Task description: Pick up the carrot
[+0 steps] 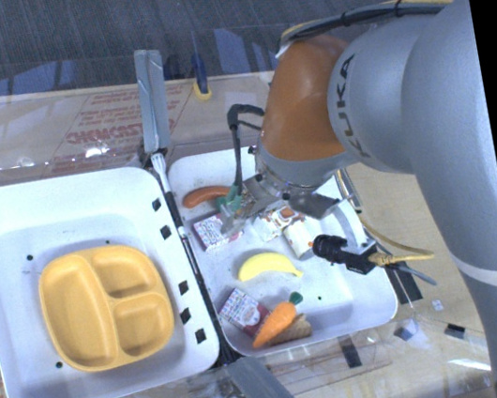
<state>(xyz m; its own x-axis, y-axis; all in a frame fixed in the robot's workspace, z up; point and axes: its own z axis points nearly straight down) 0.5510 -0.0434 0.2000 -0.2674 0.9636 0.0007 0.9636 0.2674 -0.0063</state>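
Note:
The carrot (275, 321) is orange with a green top and lies at the front of the right bin (375, 312), resting partly on a brown flat item (297, 330). My gripper (236, 209) hangs over the back-left part of the same bin, well behind the carrot and apart from it. It is just in front of a brown sausage (205, 194) and next to a red-and-white packet (208, 233). The arm's wrist covers much of the bin's back right.
A yellow banana (267, 264) lies between the gripper and the carrot. A second red-and-white packet (240, 308) sits left of the carrot. A white item (288, 222) lies under the wrist. The left bin (4, 217) holds a yellow divided plate (105, 305).

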